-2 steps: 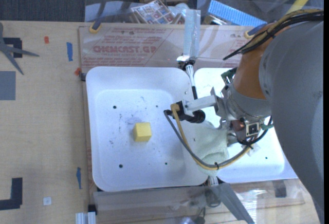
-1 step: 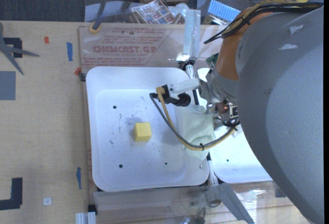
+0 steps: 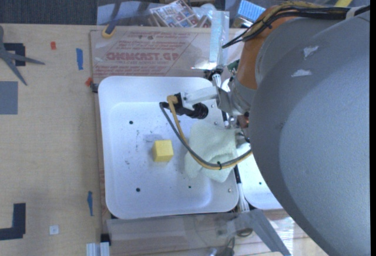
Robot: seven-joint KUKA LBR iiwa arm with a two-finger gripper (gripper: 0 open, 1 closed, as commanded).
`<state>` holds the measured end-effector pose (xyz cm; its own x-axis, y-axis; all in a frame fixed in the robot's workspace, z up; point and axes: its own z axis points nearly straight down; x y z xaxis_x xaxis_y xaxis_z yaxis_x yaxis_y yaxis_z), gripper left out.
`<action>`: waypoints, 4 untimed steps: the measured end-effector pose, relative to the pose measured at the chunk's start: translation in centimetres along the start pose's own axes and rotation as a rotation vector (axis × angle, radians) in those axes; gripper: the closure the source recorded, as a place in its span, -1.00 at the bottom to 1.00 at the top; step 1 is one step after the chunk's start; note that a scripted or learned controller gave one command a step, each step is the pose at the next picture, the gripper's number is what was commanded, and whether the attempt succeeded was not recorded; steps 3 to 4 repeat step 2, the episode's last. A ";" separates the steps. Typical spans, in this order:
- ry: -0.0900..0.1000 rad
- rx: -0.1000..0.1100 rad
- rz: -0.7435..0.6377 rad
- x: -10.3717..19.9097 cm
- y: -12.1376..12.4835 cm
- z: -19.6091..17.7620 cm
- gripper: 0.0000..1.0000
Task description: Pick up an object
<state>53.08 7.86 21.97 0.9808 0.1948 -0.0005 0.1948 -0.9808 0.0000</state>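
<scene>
Camera view: white bin (image 3: 117, 190) holds yellow block (image 3: 163, 150) and pale cloth (image 3: 212, 144).

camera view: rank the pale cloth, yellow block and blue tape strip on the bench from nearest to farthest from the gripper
Taking the gripper at the wrist's tip, over the left bin's right side:
1. Pale cloth: just below the gripper, against the bin's right wall.
2. Yellow block: farther left, mid-bin.
3. Blue tape strip: outside the bin, on the bench at upper left.
</scene>
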 end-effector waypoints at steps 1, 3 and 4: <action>-0.005 0.002 -0.007 -6.2 4.7 -5.0 1.00; -0.003 0.001 -0.059 1.6 4.5 0.9 1.00; -0.003 0.001 -0.059 1.6 4.5 0.9 1.00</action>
